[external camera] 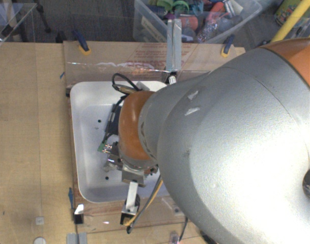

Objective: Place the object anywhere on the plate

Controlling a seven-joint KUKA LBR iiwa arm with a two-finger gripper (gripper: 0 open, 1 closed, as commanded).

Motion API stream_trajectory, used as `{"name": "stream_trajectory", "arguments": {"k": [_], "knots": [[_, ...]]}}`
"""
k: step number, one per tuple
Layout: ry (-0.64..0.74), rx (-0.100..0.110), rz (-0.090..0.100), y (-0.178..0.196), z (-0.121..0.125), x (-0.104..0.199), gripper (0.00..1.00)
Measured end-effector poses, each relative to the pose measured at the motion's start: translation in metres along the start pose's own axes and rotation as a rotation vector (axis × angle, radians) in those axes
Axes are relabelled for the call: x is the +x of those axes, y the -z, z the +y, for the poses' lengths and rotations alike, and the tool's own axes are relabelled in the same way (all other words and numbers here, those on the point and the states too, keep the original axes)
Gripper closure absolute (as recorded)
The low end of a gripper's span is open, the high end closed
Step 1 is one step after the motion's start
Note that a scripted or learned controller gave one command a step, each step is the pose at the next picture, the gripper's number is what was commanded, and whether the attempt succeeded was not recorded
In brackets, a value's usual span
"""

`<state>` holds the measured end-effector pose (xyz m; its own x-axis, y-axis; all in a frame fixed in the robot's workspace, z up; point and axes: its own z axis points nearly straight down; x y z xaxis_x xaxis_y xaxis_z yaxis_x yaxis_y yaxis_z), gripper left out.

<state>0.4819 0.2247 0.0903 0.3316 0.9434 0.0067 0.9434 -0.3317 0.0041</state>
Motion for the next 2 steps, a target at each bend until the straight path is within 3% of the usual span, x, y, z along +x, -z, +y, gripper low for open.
{"name": "stream_trajectory", "arguments": {"k": [1, 2], "knots": [[-0.292, 0.021, -0.012, -0.004, 0.104, 0.043, 0.00], [-0.231, 0.008, -0.010, 0.095, 0.085, -0.027, 0.00]]}}
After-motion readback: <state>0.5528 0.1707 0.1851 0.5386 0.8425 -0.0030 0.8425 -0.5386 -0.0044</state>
